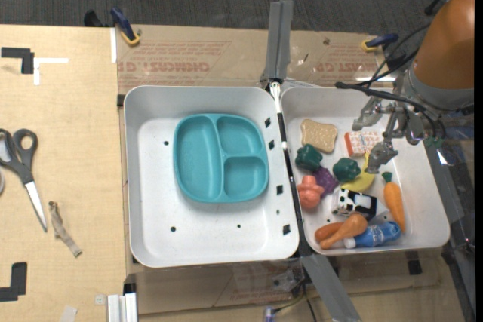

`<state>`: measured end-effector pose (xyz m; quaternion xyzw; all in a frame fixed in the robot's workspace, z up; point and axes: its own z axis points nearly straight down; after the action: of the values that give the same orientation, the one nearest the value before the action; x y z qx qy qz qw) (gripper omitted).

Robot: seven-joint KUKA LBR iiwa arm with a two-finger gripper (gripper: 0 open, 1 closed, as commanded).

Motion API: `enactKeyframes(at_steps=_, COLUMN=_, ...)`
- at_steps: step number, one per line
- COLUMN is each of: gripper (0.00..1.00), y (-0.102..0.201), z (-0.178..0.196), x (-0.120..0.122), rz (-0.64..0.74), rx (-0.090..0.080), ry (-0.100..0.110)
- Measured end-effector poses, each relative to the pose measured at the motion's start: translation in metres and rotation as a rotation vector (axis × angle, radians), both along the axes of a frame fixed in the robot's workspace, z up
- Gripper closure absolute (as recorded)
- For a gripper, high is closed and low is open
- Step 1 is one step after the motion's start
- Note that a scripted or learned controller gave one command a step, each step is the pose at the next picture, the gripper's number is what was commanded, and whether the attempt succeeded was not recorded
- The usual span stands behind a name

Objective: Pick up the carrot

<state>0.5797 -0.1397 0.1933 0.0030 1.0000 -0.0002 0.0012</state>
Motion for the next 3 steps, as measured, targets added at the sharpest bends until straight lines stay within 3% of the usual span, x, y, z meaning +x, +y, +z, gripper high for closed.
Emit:
enactKeyframes(at_steps=1, gripper=0.0, y=-0.076, z=-0.039, x=-0.072, rz=-0.037, rx=0.0, ry=0.001)
enactKeyframes(at_steps=2, gripper=0.0, y=-0.081, z=-0.1, x=-0.082, rz=-0.147, rx=-0.001, ry=-0.005)
enactKeyframes(at_steps=3, gripper=1.0, y=-0.08, z=-0.09, x=-0.08, rz=-0.143, rx=-0.002, ry=-0.008)
